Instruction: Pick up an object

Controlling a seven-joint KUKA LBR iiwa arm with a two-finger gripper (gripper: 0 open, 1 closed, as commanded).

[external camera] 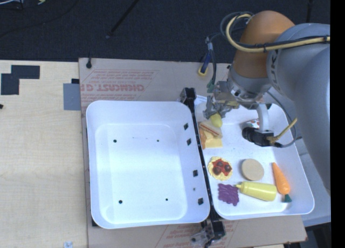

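Note:
My gripper (215,113) hangs over the far left corner of the right bin (299,158). Its fingers are shut on a small yellow-green piece (216,121), which sits just above a yellow sandwich-like block (210,135). Lower in the same bin lie a small round pizza (220,168), a tan disc (252,170), an orange carrot (280,179), a yellow bottle (259,190) and a purple bunch of grapes (228,194).
The left bin (99,133) stands beside the right one, with a black hinged divider (196,150) between them. Both rest on a cardboard sheet (129,82) on the wooden bench. The arm's grey body and orange band cover the right bin's far right corner.

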